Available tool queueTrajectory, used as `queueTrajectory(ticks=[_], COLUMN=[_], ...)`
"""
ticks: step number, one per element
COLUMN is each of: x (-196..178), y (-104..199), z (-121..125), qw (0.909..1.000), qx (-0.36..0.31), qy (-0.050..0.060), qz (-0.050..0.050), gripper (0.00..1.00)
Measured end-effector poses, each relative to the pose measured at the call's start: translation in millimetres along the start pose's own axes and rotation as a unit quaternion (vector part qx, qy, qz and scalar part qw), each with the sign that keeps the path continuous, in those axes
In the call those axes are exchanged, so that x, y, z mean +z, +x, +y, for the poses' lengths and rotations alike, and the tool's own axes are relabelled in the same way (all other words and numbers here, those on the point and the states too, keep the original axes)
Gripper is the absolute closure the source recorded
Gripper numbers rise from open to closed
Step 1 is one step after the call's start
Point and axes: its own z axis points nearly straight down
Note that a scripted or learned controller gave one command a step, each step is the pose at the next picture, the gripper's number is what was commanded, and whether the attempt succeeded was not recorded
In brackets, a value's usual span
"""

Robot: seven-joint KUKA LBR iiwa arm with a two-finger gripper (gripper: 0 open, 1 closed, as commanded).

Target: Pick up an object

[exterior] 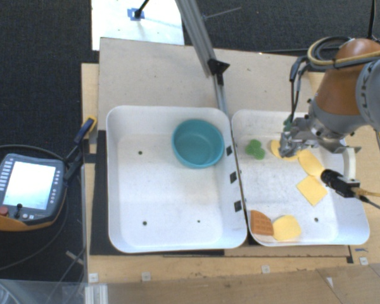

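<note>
My gripper (285, 148) hangs low over the back of the right bin (332, 233), directly over a pale yellow piece (277, 149) that peeks out beneath it. A small green object (254, 149) lies just left of the gripper. Two yellow flat pieces (310, 163) (312, 190) lie to the right and in front of it. Near the bin's front edge sit a brown waffle-like piece (261, 223) and a round yellow piece (286, 228). The arm's wrist hides the fingertips.
A teal bowl (197, 143) stands at the back right of the left bin (133, 227). A slanted metal rod (202, 37) comes down to the divider between the bins. A teach pendant (25, 189) lies off the bench at left.
</note>
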Motion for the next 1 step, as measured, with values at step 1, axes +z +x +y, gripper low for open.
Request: queueTrajectory(ticks=[1], x=[-44.6], y=[-3.0], z=[6.9], qw=[1.0000], qx=[0.000], qy=[0.001], qz=[0.000], gripper=[1.00])
